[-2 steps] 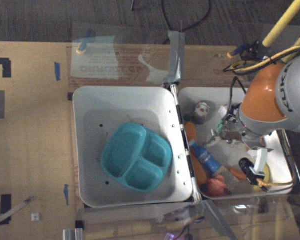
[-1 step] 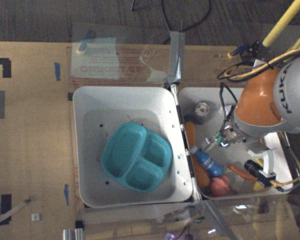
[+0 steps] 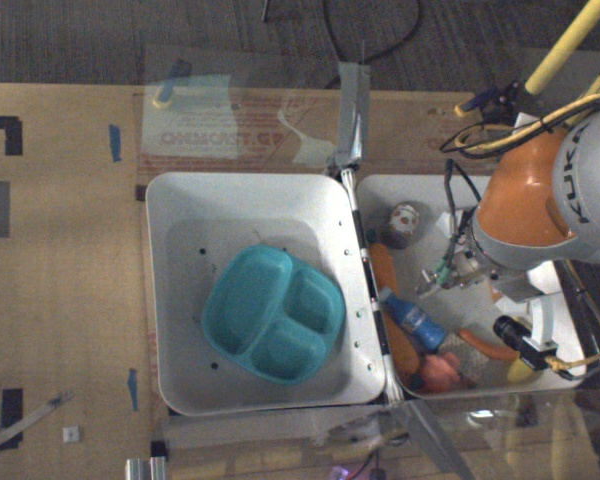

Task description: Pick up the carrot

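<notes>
With the carrot [image 3: 391,298] lying along the right bin's [image 3: 425,183] left wall, partly under a blue bottle [image 3: 413,318], the bottle could be seized instead by the gripper [image 3: 450,273].

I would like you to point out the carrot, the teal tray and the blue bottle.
carrot [image 3: 384,268]: camera view, on its upper visible part beside the bin wall.
teal tray [image 3: 242,308]: camera view, on its large compartment.
blue bottle [image 3: 416,320]: camera view, on its body.
</notes>
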You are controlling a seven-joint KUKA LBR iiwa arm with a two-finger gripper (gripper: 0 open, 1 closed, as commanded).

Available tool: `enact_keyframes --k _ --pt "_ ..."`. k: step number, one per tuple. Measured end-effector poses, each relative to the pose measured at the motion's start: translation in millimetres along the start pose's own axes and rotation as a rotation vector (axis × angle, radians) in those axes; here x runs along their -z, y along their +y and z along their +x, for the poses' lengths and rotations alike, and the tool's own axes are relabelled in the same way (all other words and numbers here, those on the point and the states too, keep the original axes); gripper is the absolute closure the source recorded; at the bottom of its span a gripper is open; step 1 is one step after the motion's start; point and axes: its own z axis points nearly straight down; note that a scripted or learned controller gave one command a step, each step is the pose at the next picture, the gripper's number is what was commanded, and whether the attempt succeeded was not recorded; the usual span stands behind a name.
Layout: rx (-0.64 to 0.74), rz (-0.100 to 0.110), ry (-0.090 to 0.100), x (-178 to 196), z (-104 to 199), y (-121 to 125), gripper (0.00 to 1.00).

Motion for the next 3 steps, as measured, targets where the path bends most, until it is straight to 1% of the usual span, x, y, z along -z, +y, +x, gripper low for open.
enact_keyframes --k 1,2,3 --pt "0.070 0.011 0.005 84.8 20.4 95.7 1.00" --pt "0.070 0.014 0.006 83.2 20.6 95.0 0.00" --pt "0.100 0.016 0.006 63.3 -23.3 10.7 0.00"
